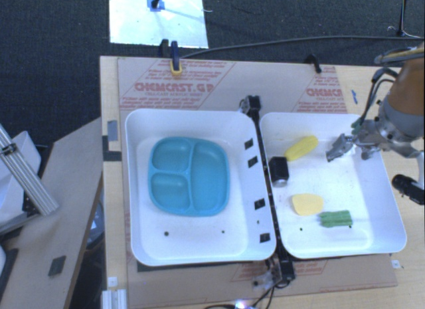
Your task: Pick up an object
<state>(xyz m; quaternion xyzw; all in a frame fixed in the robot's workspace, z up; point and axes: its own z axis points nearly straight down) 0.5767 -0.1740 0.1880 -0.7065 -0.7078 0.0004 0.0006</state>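
dark carpet surrounds a bench [219,75] topped with a printed sheet, bearing two shallow white bins side by side. left bin [143,168] holds a blue divided plate [189,176] near its middle. right bin [388,231] is the landmark for the rest: the grey arm [405,108] with its orange band reaches over its far right rim, and the gripper [348,145] hangs above its upper right part, holding nothing; whether its jaws are open or closed cannot be told. a yellow oblong piece [301,147] lies in the bin's upper left, a black object [278,170] against its left wall, a round yellow piece [307,204] at centre, a green block [336,218] just right of that.
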